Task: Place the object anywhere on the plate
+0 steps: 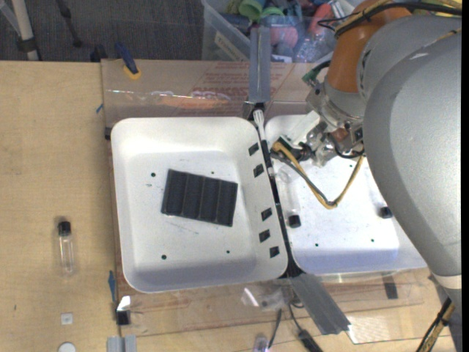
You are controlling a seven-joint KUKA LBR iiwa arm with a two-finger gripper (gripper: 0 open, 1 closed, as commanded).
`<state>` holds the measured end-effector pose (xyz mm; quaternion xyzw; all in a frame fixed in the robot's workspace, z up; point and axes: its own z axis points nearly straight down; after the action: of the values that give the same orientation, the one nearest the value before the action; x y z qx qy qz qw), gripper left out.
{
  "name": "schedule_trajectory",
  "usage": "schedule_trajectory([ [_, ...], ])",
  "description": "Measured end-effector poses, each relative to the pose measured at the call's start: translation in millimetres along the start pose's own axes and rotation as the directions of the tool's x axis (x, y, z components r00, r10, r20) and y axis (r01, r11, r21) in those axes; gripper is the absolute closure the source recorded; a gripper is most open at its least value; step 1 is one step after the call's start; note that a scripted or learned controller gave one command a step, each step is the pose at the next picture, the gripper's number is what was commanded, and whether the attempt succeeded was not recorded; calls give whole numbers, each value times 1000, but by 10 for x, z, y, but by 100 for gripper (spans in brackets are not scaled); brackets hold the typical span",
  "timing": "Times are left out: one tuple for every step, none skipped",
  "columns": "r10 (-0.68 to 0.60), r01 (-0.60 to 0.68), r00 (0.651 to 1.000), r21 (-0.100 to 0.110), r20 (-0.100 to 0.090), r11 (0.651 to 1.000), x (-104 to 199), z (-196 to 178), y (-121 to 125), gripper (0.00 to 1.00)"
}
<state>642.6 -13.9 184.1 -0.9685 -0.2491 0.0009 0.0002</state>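
Observation:
A black ridged plate point(200, 197) lies flat in the left white bin point(146, 262), a little left of the bin's middle. My gripper point(319, 149) hangs low over the far part of the right white bin point(352, 259), close to the divider, with a yellow cable point(331, 200) looping below it. A small dark object point(293, 221) rests on the right bin's floor near the divider, below and to the left of the gripper and apart from it. The large grey arm hides the right side of that bin.
A black divider strip with clips point(265, 196) runs between the bins. A clear tub of colourful items point(293, 13) stands behind them. A small vial point(65, 244) lies on the wooden bench at the left. A dark spot point(384, 212) marks the right bin's floor.

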Motion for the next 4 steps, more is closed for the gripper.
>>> schedule_trajectory([
  [153, -153, 988, 0, -2, 988, -225, -721, -721, 100],
  [228, -228, 974, 0, 0, 974, -270, 166, -1590, 100],
  [9, -9, 1000, 0, -10, 1000, 828, 884, -1644, 100],
  [-834, 834, 552, 2, 1, 552, 269, 639, -1469, 100],
])
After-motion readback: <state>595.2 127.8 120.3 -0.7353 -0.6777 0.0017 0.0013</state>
